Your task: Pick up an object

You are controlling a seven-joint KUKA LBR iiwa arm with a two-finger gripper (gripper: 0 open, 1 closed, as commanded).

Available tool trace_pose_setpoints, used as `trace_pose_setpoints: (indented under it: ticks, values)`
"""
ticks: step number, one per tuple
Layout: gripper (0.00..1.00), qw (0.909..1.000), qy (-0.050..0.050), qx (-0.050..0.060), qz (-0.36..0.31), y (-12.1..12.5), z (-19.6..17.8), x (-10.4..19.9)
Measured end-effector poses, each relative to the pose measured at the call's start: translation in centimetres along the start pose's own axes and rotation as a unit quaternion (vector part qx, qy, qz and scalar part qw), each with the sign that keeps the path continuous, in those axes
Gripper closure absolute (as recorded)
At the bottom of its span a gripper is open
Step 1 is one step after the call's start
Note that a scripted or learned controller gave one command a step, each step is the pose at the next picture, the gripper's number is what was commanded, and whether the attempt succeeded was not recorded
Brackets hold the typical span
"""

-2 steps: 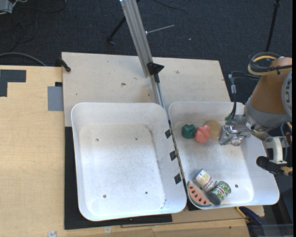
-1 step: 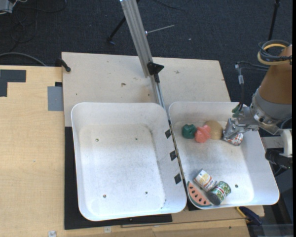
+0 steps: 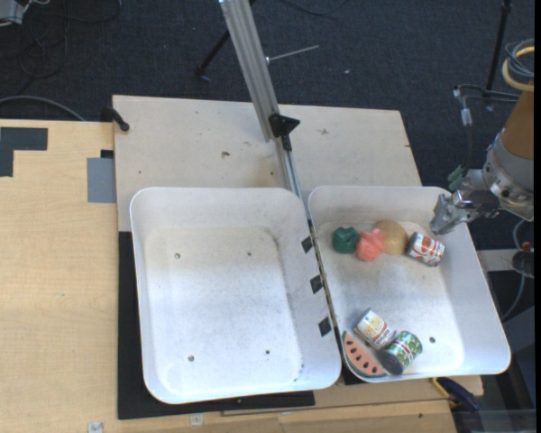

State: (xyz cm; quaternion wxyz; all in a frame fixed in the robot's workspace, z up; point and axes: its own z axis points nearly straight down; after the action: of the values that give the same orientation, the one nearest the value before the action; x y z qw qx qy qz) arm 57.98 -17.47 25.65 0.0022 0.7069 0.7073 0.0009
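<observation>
My gripper (image 3: 448, 213) hangs at the right bin's (image 3: 469, 341) far right rim, just above and right of a small red-and-white can (image 3: 426, 248); nothing shows between its fingers. Along the bin's far side, left of that can, lie a tan round object (image 3: 391, 235), a pink-red object (image 3: 371, 245) and a dark green object (image 3: 344, 238). Near the front edge lie a watermelon slice (image 3: 362, 355), a small white-labelled can (image 3: 375, 327) and a green can (image 3: 401, 347).
The left bin (image 3: 216, 287) sits beside the right one, with black clips (image 3: 316, 282) along the shared edge. A slanted aluminium post (image 3: 257, 70) rises behind the bins. A wooden table (image 3: 45, 269) lies to the left.
</observation>
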Motion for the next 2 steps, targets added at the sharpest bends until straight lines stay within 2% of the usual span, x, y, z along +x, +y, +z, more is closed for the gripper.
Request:
trace_pose_setpoints:
  ticks: [1, 2]
  values:
    - [1.0, 1.0, 0.002, 0.004, -0.002, -0.3, 1.3, 4.6]
    - [1.0, 1.0, 0.002, 0.004, -0.002, -0.1, 0.6, 9.9]
